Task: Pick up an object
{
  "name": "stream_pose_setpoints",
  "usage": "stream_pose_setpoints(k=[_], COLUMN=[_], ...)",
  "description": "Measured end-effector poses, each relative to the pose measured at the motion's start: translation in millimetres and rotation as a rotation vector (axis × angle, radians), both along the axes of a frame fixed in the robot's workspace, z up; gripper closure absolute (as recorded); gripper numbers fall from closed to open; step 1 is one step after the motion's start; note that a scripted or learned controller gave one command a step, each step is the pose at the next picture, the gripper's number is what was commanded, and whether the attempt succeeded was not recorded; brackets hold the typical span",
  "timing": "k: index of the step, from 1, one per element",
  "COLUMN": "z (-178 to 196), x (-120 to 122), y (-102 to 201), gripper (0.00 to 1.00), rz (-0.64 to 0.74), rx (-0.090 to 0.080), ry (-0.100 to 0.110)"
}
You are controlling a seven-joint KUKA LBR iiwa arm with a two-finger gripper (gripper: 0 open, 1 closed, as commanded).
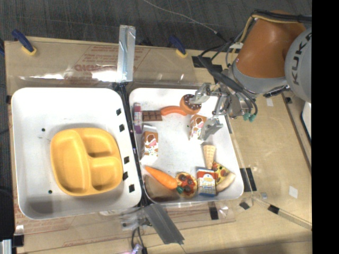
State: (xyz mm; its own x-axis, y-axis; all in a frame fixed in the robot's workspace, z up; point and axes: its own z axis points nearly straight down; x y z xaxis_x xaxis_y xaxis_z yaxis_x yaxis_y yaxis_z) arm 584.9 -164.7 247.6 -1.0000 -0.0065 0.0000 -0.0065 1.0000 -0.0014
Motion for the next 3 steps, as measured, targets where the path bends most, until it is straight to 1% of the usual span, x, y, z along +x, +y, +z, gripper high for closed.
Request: stream_pose_setpoints(k=[1,2,3], z=[-124,-156,-155], x=[27,-12,-89], y=[-27,3,9], gripper=[0.00,0.00,0.00], rz=[0.274,0.274,0.367], rx=[0.006,0.003,0.001], ry=[0.007,0.000,-0.003])
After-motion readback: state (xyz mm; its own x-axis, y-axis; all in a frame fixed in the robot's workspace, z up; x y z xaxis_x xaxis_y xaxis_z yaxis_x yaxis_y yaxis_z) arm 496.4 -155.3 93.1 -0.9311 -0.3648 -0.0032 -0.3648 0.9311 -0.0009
